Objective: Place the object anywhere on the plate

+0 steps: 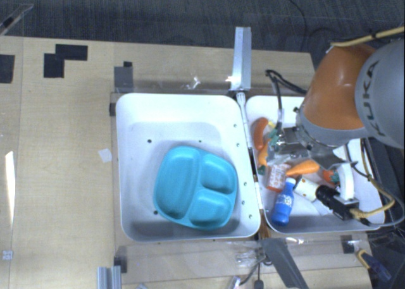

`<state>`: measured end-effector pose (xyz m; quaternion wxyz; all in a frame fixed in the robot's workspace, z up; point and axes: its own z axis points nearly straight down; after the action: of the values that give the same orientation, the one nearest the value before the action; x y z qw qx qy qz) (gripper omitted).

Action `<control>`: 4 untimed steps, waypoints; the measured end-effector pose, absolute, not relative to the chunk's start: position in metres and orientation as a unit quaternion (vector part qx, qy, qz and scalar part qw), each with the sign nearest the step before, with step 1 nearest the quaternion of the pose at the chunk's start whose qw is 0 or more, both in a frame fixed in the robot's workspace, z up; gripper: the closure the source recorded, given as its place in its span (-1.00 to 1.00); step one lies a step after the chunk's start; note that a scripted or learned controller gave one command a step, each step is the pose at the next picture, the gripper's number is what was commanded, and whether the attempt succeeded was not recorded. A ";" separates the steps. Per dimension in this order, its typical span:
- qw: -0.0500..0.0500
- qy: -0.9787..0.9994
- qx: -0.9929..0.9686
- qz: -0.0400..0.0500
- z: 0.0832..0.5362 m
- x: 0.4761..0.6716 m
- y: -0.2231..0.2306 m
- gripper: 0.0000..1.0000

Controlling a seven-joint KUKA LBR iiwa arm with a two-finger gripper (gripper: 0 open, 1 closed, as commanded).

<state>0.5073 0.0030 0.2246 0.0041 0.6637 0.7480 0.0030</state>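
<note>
Two bins [126, 155] are seen side by side. Plate [196, 186] is parked in the left one's middle. Gripper [278, 145] is lowered into the right bin's clutter near a blue bottle [283, 202]; grip state can't be told.

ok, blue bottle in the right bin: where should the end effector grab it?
Grip the blue bottle across its mid-body, coming straight down from above. It lies flat, pointing along the bin's near-left corner, so close across its narrow width. Its lower half looks freer; orange items crowd the cap end.
</note>
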 end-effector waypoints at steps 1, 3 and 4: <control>0.000 0.840 0.542 0.001 0.188 0.487 0.115 1.00; 0.019 0.810 0.586 0.019 0.107 0.504 0.177 1.00; -0.007 0.748 0.664 0.013 0.113 0.540 0.151 1.00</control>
<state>0.5405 0.1512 0.1128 -0.0072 0.6639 0.7477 0.0129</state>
